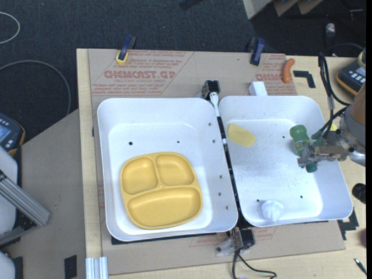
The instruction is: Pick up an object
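My gripper (306, 154) reaches in from the right over the right bin (273, 108), low against its right side. A green object (299, 134) sits right at the fingertips, touching or just behind them; I cannot tell if it is between them. A pale yellow flat piece (240, 136) lies at the bin's upper left. A small white crumpled object (271, 210) rests near the bin's front wall.
The left bin (110, 121) holds a yellow divided tray (161, 189). Clamps and cables sit along the divider between the bins (224, 150). An orange item (288, 70) lies on the cardboard behind the right bin.
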Tool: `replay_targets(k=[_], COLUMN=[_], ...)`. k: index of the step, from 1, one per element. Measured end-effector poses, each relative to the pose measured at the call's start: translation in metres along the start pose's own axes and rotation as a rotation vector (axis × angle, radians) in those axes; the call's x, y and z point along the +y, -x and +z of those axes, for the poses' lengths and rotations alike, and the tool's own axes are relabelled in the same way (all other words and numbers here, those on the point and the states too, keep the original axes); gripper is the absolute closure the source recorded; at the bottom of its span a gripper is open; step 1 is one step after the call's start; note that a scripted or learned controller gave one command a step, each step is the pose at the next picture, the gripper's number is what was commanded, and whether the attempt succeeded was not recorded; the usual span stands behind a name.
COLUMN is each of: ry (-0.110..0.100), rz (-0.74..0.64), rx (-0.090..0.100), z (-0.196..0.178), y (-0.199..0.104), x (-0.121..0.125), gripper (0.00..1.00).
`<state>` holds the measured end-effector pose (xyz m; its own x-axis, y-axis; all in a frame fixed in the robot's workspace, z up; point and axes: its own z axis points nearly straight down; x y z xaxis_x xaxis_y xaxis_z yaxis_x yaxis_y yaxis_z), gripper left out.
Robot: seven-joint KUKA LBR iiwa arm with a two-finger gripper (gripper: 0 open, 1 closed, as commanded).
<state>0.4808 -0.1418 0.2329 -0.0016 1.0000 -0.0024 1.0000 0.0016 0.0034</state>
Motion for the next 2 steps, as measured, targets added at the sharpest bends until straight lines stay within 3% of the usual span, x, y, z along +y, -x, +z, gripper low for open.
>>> replay_targets(k=[2], ry=[0.006], rz=[-0.002], rx=[-0.004], z=[-0.02], y=[0.0], x=[0.002], gripper=[1.0])
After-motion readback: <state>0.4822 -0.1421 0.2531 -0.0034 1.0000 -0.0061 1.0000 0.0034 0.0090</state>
